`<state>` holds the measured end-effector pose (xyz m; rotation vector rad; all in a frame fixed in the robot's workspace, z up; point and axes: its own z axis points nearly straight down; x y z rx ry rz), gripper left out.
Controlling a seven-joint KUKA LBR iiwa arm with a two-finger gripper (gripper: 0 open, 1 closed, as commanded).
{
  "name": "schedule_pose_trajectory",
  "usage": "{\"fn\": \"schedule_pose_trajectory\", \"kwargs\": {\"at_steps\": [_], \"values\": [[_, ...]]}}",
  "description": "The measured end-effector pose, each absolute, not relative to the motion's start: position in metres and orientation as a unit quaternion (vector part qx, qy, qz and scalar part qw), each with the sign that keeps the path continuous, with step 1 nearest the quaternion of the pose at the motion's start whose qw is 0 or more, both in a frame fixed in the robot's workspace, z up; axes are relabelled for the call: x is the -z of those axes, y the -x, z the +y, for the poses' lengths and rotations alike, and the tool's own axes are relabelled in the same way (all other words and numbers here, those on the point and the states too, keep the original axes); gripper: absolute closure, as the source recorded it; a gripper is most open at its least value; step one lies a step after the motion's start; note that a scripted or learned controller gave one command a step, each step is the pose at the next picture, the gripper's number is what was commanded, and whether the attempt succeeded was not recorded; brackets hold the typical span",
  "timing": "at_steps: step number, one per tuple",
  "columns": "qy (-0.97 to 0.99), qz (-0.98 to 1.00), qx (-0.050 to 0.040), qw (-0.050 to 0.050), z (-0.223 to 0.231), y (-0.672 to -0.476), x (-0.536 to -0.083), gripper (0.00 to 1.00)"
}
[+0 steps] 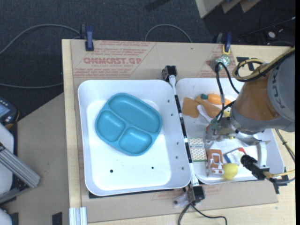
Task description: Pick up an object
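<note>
Starting at the left: the left bin carries one blue divided plate, lying flat a little far of centre, with bare white floor nearer the camera. Nothing is reaching for it.

Across the divider, the right bin is the busy one. At its far-left sits an orange-brown piece, beside it a small orange item that may be a toy carrot. Nearer, against the divider, lies a flat patterned packet, then a red-and-white card, and just beside that a yellow ball at the near rim.

Now the gripper, coming in from the right and hanging low over the middle of this clutter, between the orange pieces and the packet. Whether the jaws are spread or closed, I can't tell, and nothing can be seen held between them.

The risks: the pieces are crowded and several touch, so a descent here could land on two at once or nudge one aside. The flat packet and card offer little to pinch. The ball could roll away.

The arm covers the right side of the bin, so whatever lies beneath it is anyone's guess, and the item directly under the gripper is too small to name.
</note>
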<state>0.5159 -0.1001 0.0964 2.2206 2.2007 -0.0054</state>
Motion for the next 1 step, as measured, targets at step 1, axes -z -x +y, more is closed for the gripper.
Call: {"fn": "schedule_pose_trajectory", "kwargs": {"at_steps": [1], "values": [[-0.713,0.701,0.0038,0.011,-0.1055,-0.5155,-0.0969,0.00]]}}
